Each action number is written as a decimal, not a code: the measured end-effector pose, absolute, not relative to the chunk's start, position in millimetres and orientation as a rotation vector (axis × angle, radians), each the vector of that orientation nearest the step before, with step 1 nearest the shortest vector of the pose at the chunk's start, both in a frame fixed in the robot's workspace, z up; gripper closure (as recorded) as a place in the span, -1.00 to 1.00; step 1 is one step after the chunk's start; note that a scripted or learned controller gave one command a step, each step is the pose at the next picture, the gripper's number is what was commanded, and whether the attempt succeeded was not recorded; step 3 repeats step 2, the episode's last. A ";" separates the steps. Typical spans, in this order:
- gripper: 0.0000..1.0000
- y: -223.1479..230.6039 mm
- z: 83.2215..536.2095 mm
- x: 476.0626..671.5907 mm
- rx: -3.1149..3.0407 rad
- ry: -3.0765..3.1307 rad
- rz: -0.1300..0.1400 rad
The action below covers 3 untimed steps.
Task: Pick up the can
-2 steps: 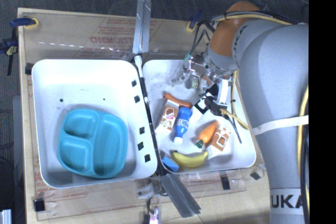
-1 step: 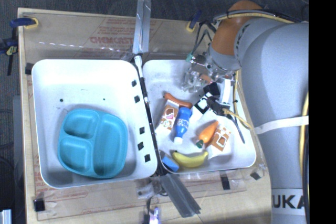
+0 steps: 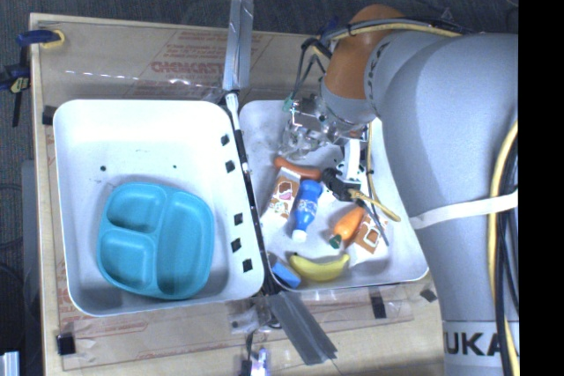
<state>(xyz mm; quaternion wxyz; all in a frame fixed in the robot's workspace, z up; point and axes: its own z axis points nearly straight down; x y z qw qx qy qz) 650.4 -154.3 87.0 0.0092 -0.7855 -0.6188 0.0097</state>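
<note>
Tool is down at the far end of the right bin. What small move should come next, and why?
Probably a short lift straight up. The tool hangs low at the right bin's far end, just above a sausage, with a blue bottle, carrot and banana crowded nearer the camera. What lies under it is hidden, so its aim cannot be judged.

The grey two-finger pincer is being crowded from below by a packed cluster: a thin reddish sausage-shaped piece, a blue-and-white squeeze bottle, a small printed carton, an orange plastic carrot and a yellow plastic banana. To its left, passage is being barred by the grey divider strip between the bins. Beyond that strip, open white floor is being offered above a turquoise compartment plate in the left white bin.
</note>
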 end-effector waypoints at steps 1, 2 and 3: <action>-1.00 -153.1 89.3 654.1 -2.459 -1.942 0.014; -1.00 -141.2 91.0 625.4 -2.542 -1.839 0.007; -1.00 -141.2 91.0 625.4 -2.542 -1.839 0.007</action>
